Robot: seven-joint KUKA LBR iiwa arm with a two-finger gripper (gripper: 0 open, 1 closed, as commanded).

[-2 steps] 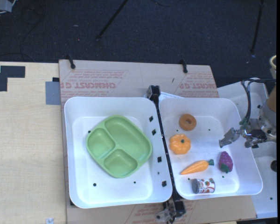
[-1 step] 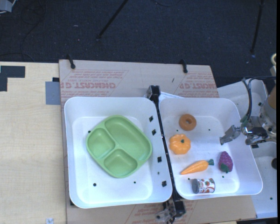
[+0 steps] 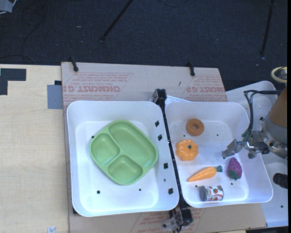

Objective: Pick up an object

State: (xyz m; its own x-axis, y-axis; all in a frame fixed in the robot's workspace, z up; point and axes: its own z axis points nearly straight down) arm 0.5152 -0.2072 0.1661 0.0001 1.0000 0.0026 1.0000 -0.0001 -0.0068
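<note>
The right bin (image 3: 218,111) holds a brown doughnut (image 3: 195,126), an orange pumpkin (image 3: 186,150), a carrot (image 3: 204,174), a purple bunch of grapes (image 3: 234,169) and a small can (image 3: 211,193) lying on its side. My gripper (image 3: 242,148) hangs over the right side of this bin, just above and behind the grapes. It is open, with nothing between its fingers (image 3: 230,149).
The left bin (image 3: 82,115) holds a green divided plate (image 3: 123,151). A black divider (image 3: 167,149) runs between the two bins. The arm comes in over the right bin's right rim. Cardboard lies under both bins.
</note>
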